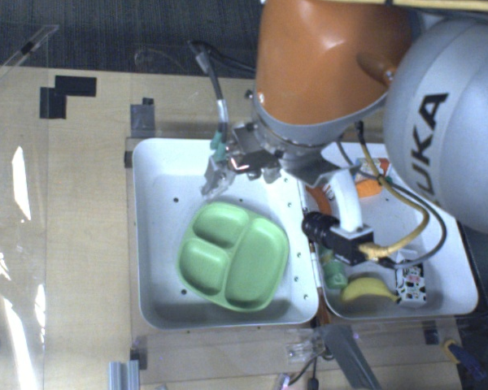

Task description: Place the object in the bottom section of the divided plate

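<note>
The left bin [150, 242] holds a green divided plate [234, 254], lying a little tilted near the bin's middle, with two small sections on its left side and one large section on its right. Nothing lies in any of its sections.

Above the plate's upper edge, near the bin's back wall, the gripper [220, 173] hangs at the end of a thin metal stem with a teal fitting; whether anything sits between its tips cannot be told, as they are small and blurred.

The arm [333, 55] fills the upper right, its orange band directly over the gap between the bins and its grey link sweeping off to the right. It leans left over the left bin.

The right bin [464, 295] holds a banana [368, 291], a small green thing [335, 276] beside it, and an orange-and-white item [366, 187] farther back, partly under cables.
</note>
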